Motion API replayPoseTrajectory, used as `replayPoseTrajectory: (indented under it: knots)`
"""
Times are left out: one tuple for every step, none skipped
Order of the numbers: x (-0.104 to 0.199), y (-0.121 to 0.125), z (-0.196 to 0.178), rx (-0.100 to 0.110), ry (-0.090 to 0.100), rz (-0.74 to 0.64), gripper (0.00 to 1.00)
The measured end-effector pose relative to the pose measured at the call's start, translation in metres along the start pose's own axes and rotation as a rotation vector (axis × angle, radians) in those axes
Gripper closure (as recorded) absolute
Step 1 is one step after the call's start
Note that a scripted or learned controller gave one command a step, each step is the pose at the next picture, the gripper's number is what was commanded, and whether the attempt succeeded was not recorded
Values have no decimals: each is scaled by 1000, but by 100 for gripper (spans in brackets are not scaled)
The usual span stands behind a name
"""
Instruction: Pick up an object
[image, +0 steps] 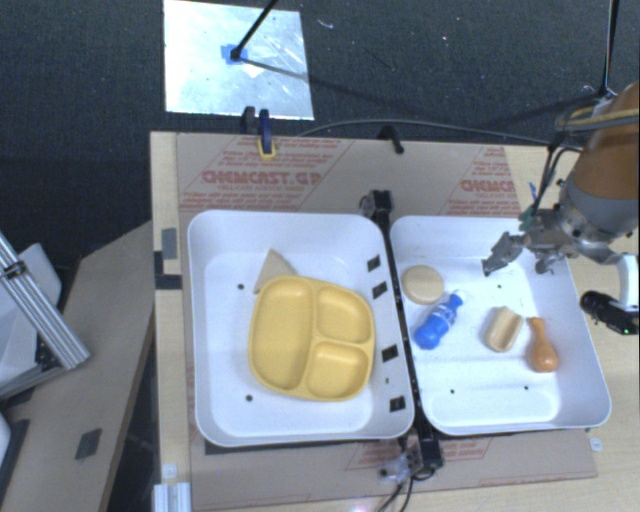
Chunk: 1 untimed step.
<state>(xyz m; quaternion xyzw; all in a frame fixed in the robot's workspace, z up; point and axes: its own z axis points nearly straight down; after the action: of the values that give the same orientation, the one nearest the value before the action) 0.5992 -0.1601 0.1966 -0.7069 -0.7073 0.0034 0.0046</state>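
Flanking a blue bottle (438, 320): tan disc (423, 284), bread-like block (503, 329).

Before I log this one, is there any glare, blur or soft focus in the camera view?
Camera view: the foil sheet behind the bench catches bright glare; the gripper and arm look soft and slightly blurred; the yellow tray and blue bottle are sharper; lighting is even and shadows faint.

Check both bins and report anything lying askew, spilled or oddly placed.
Nothing is spilled or visibly damaged. The one oddity sits in the left bin: the yellow divided plate lies partly on top of a tan wedge, hiding most of it. In the right bin, the blue bottle lies on its side.
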Motion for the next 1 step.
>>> replayPoseTrajectory:
  knots:
    - [0,3,-8,-13,-2,-3,0]
